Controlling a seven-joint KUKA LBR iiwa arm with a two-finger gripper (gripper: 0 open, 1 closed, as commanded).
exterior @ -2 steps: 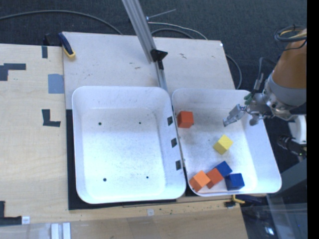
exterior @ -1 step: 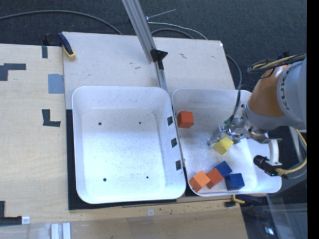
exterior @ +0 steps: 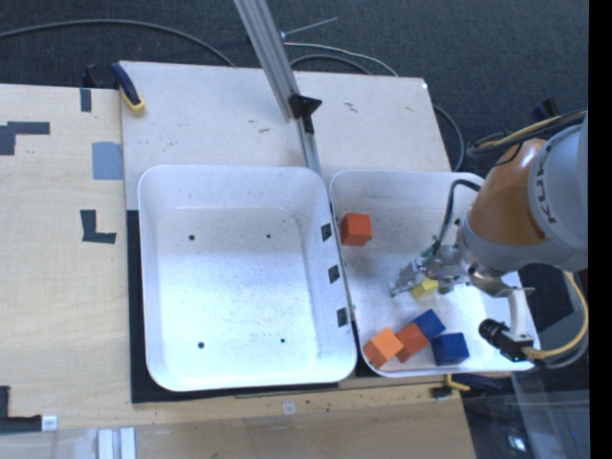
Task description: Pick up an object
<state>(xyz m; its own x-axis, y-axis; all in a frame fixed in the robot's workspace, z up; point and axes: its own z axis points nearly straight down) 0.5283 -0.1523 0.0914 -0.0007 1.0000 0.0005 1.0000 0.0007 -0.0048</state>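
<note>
A grey robot arm with an orange band reaches in from the right over two shallow white bins seen from above. Its pincer [exterior: 413, 280] hangs low inside the right bin [exterior: 382, 187], and a small yellow object [exterior: 425, 288] sits right against its tip, on the side nearer the arm. Whether that object is between the fingers or just lying beside them cannot be told, nor how wide the pincer stands. Below the pincer, toward the bin's near edge, lie a cluster of blocks: an orange block [exterior: 382, 346], a red-orange block [exterior: 412, 339] touching it, and two blue blocks [exterior: 441, 338] just to the arm's side of those. Up and away from the pincer, well apart, a lone orange cube [exterior: 356, 229] rests near the divider. To do this step well, the pincer would likely need to be centred squarely over the yellow object, close firmly, then lift straight up, clear of the crowded blocks below. The arm's bulk hides the bin's right wall, and the pincer itself is small and blurred
</note>
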